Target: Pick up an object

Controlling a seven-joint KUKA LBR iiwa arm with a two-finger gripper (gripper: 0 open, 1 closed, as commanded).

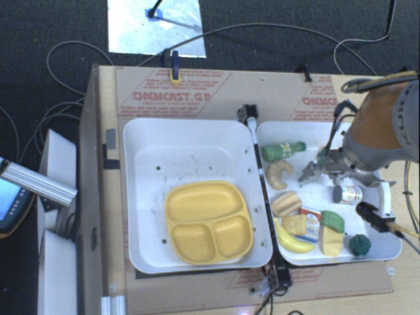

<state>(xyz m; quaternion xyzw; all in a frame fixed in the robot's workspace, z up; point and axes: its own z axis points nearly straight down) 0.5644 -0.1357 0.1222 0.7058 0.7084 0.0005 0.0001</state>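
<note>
My gripper (317,169) hangs over the middle of the right bin (296,129), its fingers apart with nothing between them. Just left of it lie a tan croissant (279,172) and a green bottle (282,151) on its side. A small silver can (348,193) lies right below the wrist. Toward the front of the bin sit a bread roll (286,203), a banana (293,240), a red carton (310,215), a green leafy piece (332,220), a yellow cheese wedge (333,242) and a dark green broccoli (359,244).
The left bin (141,176) holds a yellow divided plate (209,220). The grey arm with its orange band (380,120) covers the right bin's far right side. Cables run over the cardboard base (197,90) and the dark floor behind it.
</note>
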